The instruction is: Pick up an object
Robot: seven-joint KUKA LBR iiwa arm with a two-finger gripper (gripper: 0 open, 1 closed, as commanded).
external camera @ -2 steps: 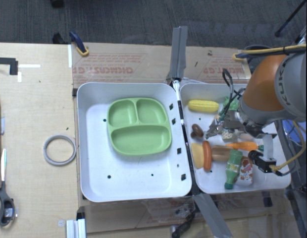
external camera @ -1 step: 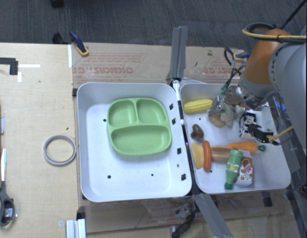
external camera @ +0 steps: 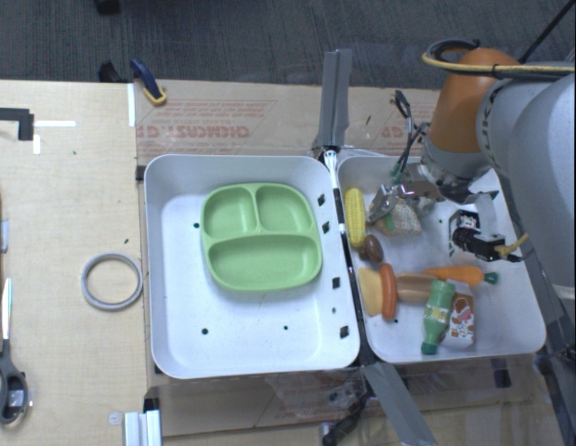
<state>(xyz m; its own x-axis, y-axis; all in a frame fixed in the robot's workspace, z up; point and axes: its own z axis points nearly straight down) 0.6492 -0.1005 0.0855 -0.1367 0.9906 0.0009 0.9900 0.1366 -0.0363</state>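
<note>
The right bin (external camera: 511, 337) holds several toy foods: a yellow corn cob (external camera: 355, 213), a brown piece (external camera: 372, 247), a hot dog in a bun (external camera: 392, 289), an orange carrot (external camera: 457, 273), a green bottle (external camera: 436, 316) and a red-and-white packet (external camera: 462, 321). My gripper (external camera: 392, 200) reaches down into the upper part of this bin, just right of the corn cob, over a pale crumpled item (external camera: 405, 217). The arm's grey body and orange band (external camera: 466, 100) rise to the upper right. Whether anything sits between the fingers is unclear.
The left bin (external camera: 176, 342) holds a green divided plate (external camera: 261, 235). On the bench to the left lie a grey tape ring (external camera: 111, 280) and scissors (external camera: 7, 379). A blue-and-yellow clamp (external camera: 149, 81) sits at the bench's far edge.
</note>
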